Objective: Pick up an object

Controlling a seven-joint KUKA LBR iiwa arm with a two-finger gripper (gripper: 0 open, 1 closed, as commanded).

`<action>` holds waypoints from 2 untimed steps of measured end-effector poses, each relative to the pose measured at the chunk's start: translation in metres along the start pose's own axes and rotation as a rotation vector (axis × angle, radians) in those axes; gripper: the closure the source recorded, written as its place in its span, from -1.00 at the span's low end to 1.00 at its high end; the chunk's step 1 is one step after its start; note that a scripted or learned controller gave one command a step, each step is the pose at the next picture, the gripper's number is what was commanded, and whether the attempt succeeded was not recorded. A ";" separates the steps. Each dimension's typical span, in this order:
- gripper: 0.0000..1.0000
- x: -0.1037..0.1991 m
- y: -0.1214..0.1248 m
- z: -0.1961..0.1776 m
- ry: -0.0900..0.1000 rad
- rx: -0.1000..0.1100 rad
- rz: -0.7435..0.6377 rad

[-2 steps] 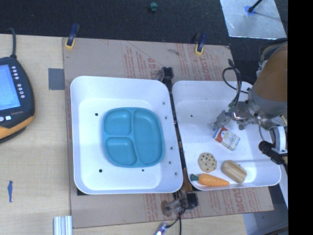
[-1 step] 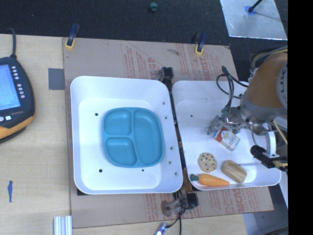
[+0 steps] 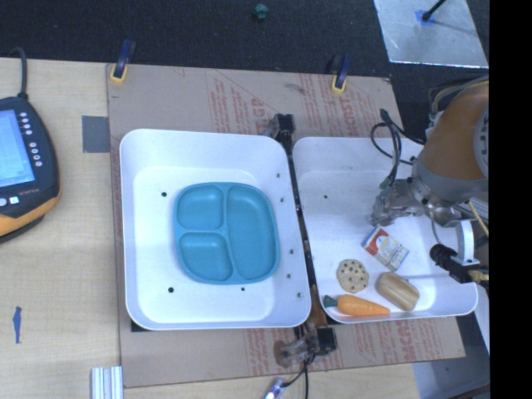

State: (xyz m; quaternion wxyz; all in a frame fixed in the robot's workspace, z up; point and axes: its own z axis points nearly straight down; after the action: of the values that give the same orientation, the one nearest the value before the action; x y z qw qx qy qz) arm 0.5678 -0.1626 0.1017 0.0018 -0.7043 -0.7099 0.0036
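The bench (image 3: 66, 248) carries two white bins. The gripper (image 3: 387, 209) hangs in the right bin (image 3: 332, 173), just above the small carton (image 3: 385, 248); its jaw state cannot be determined.

A wooden desk (image 3: 58, 306) carries a sheet of brown cardboard (image 3: 208, 98) held by two blue-and-yellow clamps (image 3: 122, 61) at its far edge. A grey handheld control pendant with a lit screen (image 3: 21, 165) rests at the desk's left edge. Beyond lies dark carpet (image 3: 191, 15).
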 end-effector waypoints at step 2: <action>-1.00 -0.005 -0.028 0.011 0.002 -0.003 0.003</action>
State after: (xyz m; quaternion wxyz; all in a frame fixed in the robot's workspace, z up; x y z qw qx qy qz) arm 0.5393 -0.1679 0.0913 0.0015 -0.7054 -0.7089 0.0018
